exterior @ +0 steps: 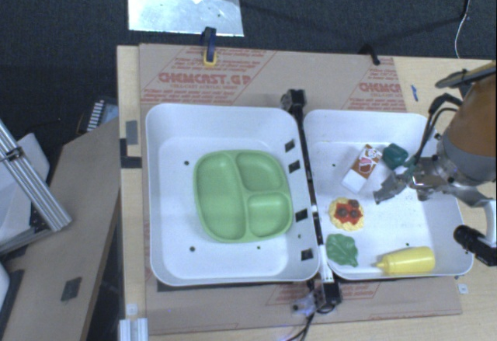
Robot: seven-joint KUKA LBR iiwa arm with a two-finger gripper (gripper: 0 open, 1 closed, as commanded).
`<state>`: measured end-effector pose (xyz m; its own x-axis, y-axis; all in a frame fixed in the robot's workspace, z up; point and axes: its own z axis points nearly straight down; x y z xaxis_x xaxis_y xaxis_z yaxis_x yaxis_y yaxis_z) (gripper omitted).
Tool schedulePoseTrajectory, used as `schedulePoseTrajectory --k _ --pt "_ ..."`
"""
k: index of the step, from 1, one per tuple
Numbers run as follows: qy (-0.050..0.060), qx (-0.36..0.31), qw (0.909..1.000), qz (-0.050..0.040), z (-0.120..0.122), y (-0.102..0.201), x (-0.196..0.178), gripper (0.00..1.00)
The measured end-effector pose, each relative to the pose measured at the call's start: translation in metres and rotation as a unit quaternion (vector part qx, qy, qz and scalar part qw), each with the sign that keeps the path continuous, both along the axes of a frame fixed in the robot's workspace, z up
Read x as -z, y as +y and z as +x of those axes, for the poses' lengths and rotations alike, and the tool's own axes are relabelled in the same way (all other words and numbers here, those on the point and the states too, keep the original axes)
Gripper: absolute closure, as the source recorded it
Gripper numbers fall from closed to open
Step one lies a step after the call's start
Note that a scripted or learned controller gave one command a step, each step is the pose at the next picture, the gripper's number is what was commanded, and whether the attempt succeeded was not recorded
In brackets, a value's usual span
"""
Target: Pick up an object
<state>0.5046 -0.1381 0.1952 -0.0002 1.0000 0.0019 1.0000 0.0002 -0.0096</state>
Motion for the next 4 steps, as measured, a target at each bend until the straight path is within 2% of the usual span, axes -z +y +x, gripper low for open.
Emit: schedulePoseTrajectory --k 1,2,3,4 --pt "-0.005 -0.001 1.0 -0.0011 0.003 0.0 -0.005 0.0" --pt "-0.003 -0.001 1.0 -0.0001 0.0 0.004 0.057 0.0" --pt "-0.004 -0.001 1.0 0.0022 0.001 0.006 0.106 0.0" --pt "-0.008 -0.001 1.0 0.0005 0.003 0.005 0.093 1.0"
